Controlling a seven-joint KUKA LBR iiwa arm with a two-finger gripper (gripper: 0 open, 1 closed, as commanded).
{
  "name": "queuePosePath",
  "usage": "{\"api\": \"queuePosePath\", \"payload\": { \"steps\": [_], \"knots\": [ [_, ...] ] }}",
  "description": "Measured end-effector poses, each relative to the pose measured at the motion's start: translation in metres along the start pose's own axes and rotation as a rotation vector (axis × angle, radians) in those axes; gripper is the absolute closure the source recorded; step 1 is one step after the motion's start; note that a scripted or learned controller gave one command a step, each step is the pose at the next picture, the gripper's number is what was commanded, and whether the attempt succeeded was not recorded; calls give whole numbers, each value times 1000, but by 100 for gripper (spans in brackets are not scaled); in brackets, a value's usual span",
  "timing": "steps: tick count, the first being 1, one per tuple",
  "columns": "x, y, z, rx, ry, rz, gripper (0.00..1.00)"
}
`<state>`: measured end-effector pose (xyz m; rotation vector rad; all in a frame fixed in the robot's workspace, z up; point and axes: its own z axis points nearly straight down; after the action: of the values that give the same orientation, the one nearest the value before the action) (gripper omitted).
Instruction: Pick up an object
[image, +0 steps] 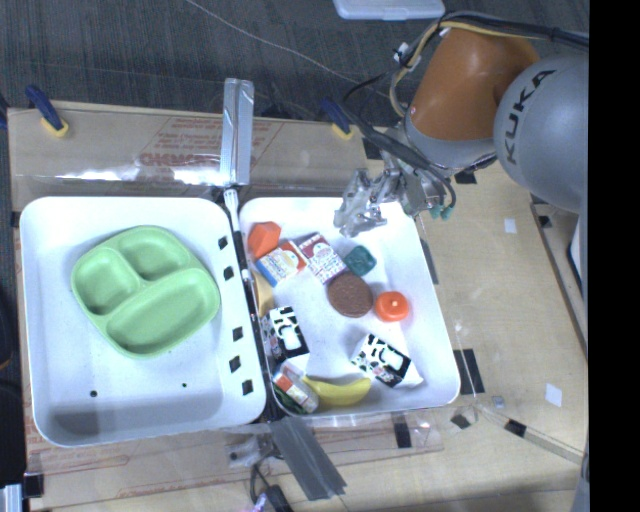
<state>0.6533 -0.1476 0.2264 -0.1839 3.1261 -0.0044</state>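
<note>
My gripper (358, 216) hangs over the far edge of the right bin (432, 318), its metal fingers apart with nothing between them. Just below it lie a teal block (361, 261), a red and white carton (322, 257) and a brown round disc (351, 296). An orange piece (263, 239) and a small blue and white carton (281, 264) sit to the left. An orange round piece (392, 306), two black and white packets (384, 362) (287, 333), a banana (337, 389) and a small can (293, 385) lie nearer the front.
The left bin (60, 395) holds a green divided plate (146, 289). A metal divider post (238, 128) stands between the bins at the back. The arm's grey body and orange band (470, 75) loom over the right bin's far right corner.
</note>
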Motion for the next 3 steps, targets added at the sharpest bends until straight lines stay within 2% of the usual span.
{"api": "queuePosePath", "payload": {
  "steps": [1,2,3],
  "knots": [
    [2,-46,43,-5,8,-355,100],
    [4,-61,74,-8,8,-722,100],
    [0,-62,-48,3,-2,-789,100]
  ]
}}
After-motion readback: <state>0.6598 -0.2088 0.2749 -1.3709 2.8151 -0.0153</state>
